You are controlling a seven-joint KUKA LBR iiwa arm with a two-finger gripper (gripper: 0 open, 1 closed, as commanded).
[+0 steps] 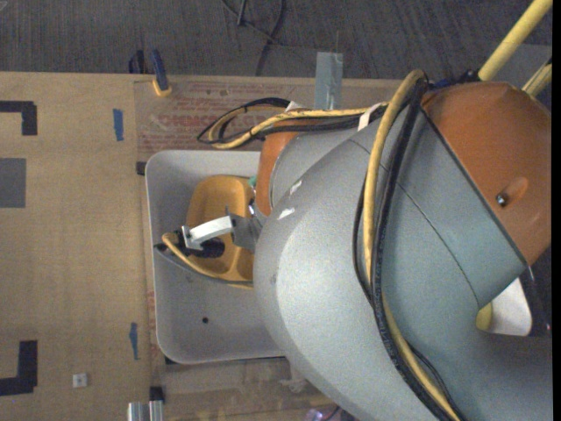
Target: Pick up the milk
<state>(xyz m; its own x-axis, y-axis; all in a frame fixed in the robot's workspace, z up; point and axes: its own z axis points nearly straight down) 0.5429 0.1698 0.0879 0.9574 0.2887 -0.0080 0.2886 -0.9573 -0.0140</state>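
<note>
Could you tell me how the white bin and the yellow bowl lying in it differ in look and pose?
The bin is white with straight walls and rounded corners; the bowl is yellow and rounded. The bin lies flat on the bench, while the bowl appears tipped, its hollow facing the camera. The bin is clearly larger, holding the bowl. The arm hides part of both.

Dark grey carpet (105, 16) covers the floor along the top, with a black cable (254, 3) looped across it. Below it lies the tan cardboard-coloured counter (70, 235), marked with black tape corners (22, 117) and short blue tape strips (118, 125) (one more lower down). A yellow pole (517, 33) slants through the upper right corner.
</note>
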